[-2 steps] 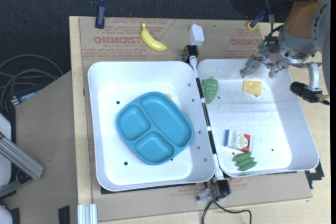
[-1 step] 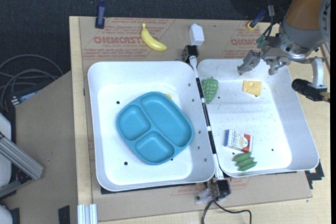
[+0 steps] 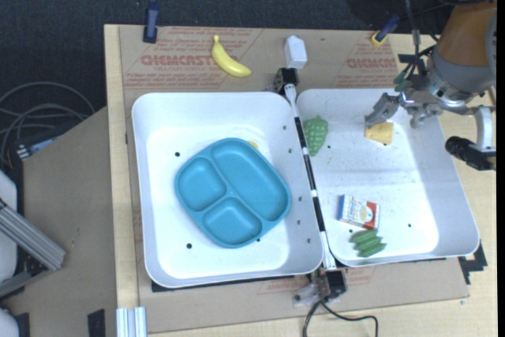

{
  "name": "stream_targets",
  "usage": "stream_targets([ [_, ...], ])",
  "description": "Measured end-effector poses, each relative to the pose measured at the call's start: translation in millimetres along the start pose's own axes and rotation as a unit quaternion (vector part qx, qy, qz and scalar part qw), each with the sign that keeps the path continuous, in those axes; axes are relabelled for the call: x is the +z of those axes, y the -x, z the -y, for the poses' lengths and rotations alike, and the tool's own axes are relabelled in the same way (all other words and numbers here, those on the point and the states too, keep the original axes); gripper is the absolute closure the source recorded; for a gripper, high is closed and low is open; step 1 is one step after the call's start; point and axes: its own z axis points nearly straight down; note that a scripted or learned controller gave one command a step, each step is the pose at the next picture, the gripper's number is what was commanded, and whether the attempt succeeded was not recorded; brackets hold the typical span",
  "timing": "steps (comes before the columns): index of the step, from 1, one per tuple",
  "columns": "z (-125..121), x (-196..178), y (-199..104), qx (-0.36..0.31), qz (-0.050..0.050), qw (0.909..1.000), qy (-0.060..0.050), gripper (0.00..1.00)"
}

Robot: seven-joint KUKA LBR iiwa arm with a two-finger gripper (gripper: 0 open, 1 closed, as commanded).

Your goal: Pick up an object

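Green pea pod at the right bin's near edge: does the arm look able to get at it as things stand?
Probably yes. The green pea pod lies uncovered in the right bin, with the small card box close beside it. The pincer hangs over that bin, at the yellow wedge.

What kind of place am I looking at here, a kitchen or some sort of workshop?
Most likely a robotics lab bench, not a kitchen. A grey robot arm reaches over two white bins holding toy-like things, such as a blue divided plate, and loose cables lie on the floor.
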Motion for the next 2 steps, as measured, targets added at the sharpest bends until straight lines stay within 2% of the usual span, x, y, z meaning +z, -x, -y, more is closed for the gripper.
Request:
stream_targets([
  [1, -25, 37, -7, 0.000, 0.000, 1.0000, 0.001, 0.00],
  [2, 1, 5, -68, -0.001, -0.001, 1.0000, 0.001, 0.00],
])
